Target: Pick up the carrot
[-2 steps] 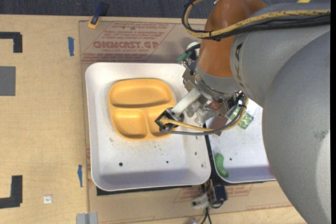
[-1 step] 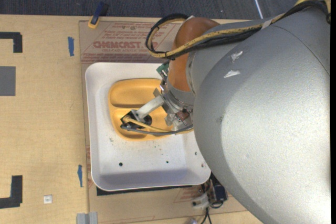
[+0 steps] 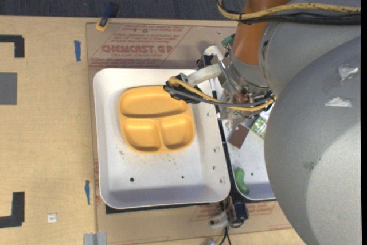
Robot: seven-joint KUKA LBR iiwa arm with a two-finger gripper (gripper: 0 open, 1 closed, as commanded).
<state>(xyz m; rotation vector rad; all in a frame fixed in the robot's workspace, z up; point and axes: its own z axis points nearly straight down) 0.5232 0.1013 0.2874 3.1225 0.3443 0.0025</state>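
In the camera view, a pale brown surface (image 3: 46, 135) is seen, with black corner marks at its left and a strip of blue tape (image 3: 77, 50) near a cardboard sheet (image 3: 137, 46) printed in red. On that sheet the left bin (image 3: 104, 140) is set, and a yellow divided tray (image 3: 156, 119) is laid in its far half, three compartments facing up. A few dark specks are scattered on the bin floor nearer than the tray.

The right bin (image 3: 258, 192) is touching the left one along a dark seam and is largely covered by the grey arm (image 3: 315, 140), which is reached in from the right. The orange band (image 3: 269, 14) is seen at the far side, with a black and yellow cable looped over it. A bundle of yellow and black cables (image 3: 189, 93) is stretched leftward from the wrist, over the right edge of the tray.

The gripper (image 3: 232, 115) is lowered at the seam between the bins, over the left part of the right bin. Whether the jaws are wide or narrow cannot be told, since they are hidden among cables and wrist parts.

Just below the wrist a small brown item (image 3: 237, 136) is seen, with a green and white patterned item (image 3: 261, 123) beside it to the right. A green item (image 3: 241, 179) is lying at the near left corner of the right bin. Which of these, if any, is the carrot cannot be told.
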